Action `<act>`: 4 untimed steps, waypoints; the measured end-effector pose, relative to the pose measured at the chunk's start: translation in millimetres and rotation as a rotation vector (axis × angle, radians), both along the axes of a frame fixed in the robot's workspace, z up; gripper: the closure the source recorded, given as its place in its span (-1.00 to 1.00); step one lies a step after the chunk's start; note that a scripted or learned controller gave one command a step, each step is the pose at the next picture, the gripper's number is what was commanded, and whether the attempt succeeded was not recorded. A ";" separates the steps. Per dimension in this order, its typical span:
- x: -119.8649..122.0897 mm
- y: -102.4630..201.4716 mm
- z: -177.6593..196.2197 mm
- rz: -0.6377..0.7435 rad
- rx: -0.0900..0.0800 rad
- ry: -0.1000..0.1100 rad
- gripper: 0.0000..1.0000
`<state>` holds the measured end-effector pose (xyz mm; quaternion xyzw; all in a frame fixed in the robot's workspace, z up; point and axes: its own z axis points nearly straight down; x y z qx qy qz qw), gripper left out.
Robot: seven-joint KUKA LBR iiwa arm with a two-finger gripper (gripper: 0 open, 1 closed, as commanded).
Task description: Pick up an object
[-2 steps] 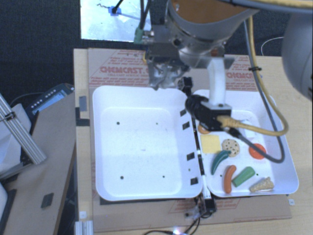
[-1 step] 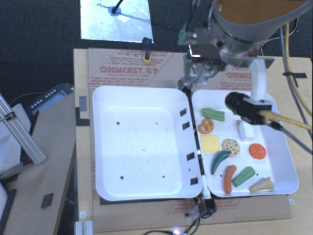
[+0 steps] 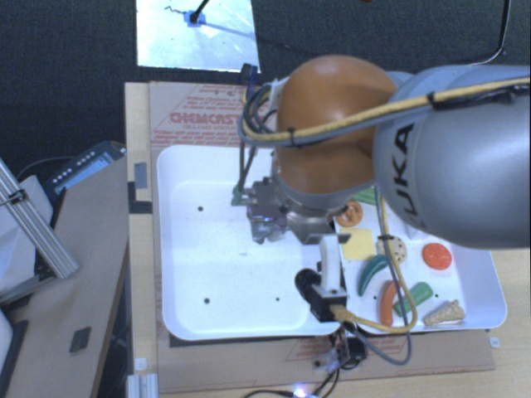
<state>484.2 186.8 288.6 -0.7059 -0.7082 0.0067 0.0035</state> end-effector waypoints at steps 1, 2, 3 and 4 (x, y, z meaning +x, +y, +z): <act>1.2 50.5 -29.3 0.004 0.005 -0.011 1.00; 3.6 47.7 152.5 0.002 0.015 -0.033 1.00; 2.2 47.7 127.3 -0.001 0.005 -0.015 1.00; 2.7 48.0 139.0 0.003 0.007 -0.017 1.00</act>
